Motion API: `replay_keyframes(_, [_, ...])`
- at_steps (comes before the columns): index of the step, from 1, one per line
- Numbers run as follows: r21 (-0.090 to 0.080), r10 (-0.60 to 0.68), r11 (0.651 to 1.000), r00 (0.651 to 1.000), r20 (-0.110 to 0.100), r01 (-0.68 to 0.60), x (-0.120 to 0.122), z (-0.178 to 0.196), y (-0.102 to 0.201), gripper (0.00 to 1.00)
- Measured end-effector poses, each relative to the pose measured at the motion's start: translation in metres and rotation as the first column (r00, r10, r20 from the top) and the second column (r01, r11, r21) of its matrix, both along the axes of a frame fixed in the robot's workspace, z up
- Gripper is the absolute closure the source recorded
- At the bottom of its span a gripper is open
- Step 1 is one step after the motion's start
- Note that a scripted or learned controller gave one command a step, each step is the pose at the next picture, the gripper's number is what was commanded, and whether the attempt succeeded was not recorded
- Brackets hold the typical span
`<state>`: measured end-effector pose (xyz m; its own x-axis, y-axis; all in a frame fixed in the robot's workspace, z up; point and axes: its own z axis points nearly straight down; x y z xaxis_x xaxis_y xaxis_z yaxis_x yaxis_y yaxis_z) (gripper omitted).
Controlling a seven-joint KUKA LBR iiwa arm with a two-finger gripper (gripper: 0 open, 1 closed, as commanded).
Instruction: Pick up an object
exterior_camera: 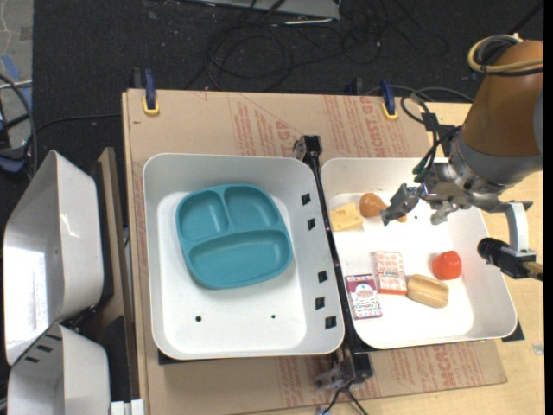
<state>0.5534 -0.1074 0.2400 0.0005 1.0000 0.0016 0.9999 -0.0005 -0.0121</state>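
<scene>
A dark floor strewn with black cables surrounds the tabletop (259,115), a brown board clamped at its far edge, on which two shallow white bins sit side by side so the arm can reach both. The left bin (164,258) holds a teal divided plate (233,234) lying flat near its middle. The right bin (488,309) carries the loose things a pick could go for, taking the red object (447,264) as landmark: a tan bread roll (427,291) lies just beside it toward the near edge, two small pink-and-white packets (389,271) (363,296) lie to its left, and farther left and toward the far wall sit a pale yellow wedge (346,217) and a small orange ball (371,204). The gripper (403,206) hangs well up and left of the red object, close beside the orange ball, tilted as the arm slants in from the right; that pose suggests the ball or wedge is its target. Its fingers (397,211) look slightly spread, with nothing visible between them, so no object seems held yet. The items lie apart enough that a grasp on one need not disturb another.
</scene>
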Motion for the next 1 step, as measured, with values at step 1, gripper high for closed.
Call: replay_keyframes(1, [-0.001, 0.002, 1.000, 1.000, 0.011, -0.002, 0.0023, 0.0059, 0.0001, 0.00])
